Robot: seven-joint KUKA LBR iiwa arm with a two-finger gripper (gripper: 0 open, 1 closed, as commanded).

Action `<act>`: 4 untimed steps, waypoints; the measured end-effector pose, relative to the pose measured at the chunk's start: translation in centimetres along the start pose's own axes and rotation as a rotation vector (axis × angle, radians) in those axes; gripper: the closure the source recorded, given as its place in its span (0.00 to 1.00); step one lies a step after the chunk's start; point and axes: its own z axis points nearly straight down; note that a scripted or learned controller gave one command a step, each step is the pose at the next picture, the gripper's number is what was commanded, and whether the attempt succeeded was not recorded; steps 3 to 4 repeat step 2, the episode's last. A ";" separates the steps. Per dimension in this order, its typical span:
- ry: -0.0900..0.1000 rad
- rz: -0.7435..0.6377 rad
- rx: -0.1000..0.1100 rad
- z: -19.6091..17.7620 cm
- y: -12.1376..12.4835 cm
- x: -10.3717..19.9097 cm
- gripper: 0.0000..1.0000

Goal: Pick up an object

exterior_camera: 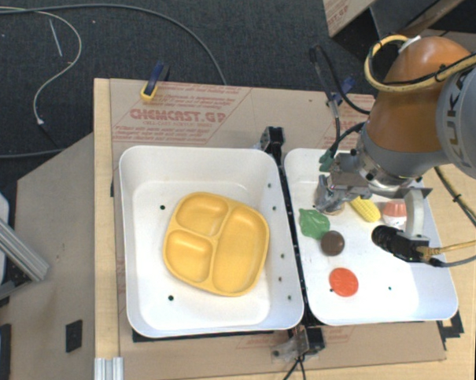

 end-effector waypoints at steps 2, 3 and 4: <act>-0.001 0.000 0.000 2.6 -2.7 9.7 1.00; -0.001 0.000 0.000 2.6 -2.7 9.7 1.00; -0.001 0.000 0.000 2.6 -2.7 9.7 1.00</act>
